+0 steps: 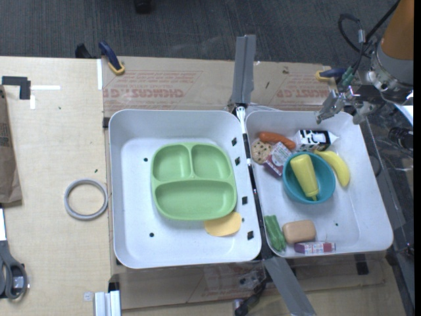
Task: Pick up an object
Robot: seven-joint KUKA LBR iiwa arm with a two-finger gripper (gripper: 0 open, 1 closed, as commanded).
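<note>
Object to grab wasn't picked yet, and the likely candidates all sat in the right bin (368,232) around the blue bowl (309,180). The tool (337,104) hung above that bin's far rim, up past the bowl; couldn't tell its state. I'd go for the banana (337,166) just right of the bowl, coming straight down. Count: two bins, one bowl, one banana, one green tray (194,180) off to the bowl's left
</note>
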